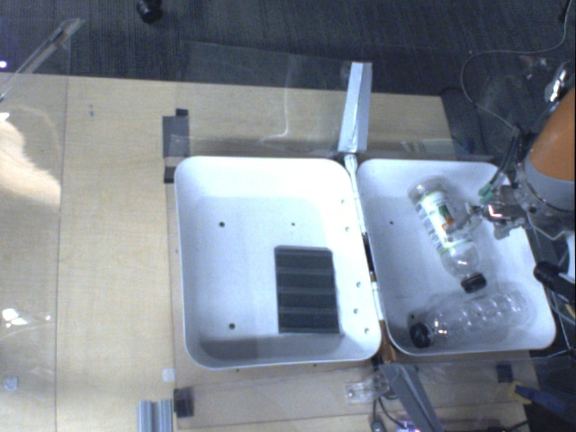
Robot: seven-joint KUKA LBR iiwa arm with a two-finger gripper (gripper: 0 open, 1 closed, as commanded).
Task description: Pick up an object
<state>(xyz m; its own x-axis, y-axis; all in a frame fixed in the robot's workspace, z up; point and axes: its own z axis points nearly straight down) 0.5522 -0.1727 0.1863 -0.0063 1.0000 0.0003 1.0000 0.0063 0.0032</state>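
Observation:
A clear plastic bottle with a green and white label point(443, 225) lies slantwise in the right bin point(396, 196), its black cap point(473, 283) pointing toward the near side. A second clear bottle point(472, 315) lies along that bin's near wall, with its black cap point(419, 334) to the left. A dark ribbed rectangular block point(306, 289) lies flat in the left bin point(234, 196). My gripper point(495, 208) hangs over the right bin's right part, just right of the labelled bottle and close to its upper half. Nothing is visibly held.
The arm's orange band point(551, 151) and grey wrist reach in over the right bin's right rim. A metal divider post point(355, 106) stands behind the seam between the bins. Cables and brackets lie along the near right bench edge point(405, 394).

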